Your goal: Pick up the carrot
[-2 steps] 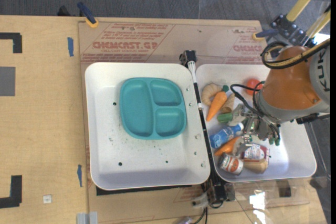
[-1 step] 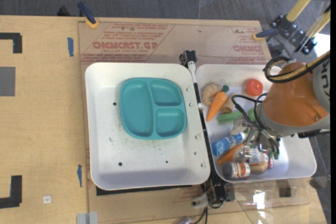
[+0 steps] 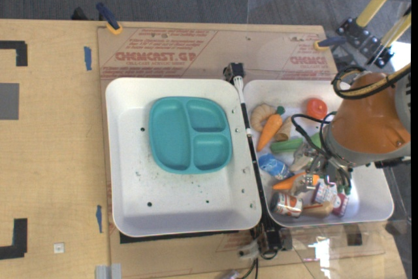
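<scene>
Camera view is taken from above and at a slant, so both white bins are seen side by side in the middle of the frame. The left bin (image 3: 124, 160) holds a teal divided plate (image 3: 191, 134), set flat toward its upper part, apart from the clutter.

The right bin (image 3: 382, 202) is crowded: the carrot (image 3: 269, 129) lies tilted at its upper left, green top toward the upper right, touching a tan item (image 3: 262, 114) beside it. A red round item (image 3: 317, 107) is seen further right, a blue wrapped item (image 3: 273, 166) below the carrot, and packets (image 3: 312, 200) along the lower edge.

The gripper (image 3: 313, 174) is lowered among the lower clutter, well below the carrot; whether it is spread or closed cannot be told. By this placement, the carrot appears not yet grasped.
</scene>
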### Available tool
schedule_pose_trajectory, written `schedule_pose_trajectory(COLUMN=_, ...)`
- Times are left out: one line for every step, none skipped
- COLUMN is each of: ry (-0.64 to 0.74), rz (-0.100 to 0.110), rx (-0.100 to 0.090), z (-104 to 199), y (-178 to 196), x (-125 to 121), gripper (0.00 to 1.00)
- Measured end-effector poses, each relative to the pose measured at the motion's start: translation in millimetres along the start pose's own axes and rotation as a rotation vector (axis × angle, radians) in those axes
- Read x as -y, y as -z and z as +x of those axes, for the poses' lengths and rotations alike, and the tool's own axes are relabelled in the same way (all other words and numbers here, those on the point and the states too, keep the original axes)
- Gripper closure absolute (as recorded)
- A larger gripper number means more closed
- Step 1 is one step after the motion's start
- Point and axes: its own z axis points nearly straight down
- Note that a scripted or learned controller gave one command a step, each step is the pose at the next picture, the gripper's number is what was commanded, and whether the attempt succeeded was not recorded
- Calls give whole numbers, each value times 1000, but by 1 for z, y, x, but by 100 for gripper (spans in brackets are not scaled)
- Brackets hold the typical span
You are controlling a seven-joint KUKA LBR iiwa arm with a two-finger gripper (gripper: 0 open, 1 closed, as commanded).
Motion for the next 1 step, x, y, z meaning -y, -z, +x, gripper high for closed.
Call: schedule_pose_trajectory(ry=0, rz=-1, rx=7, z=-2, y=0, x=-1, gripper=0)
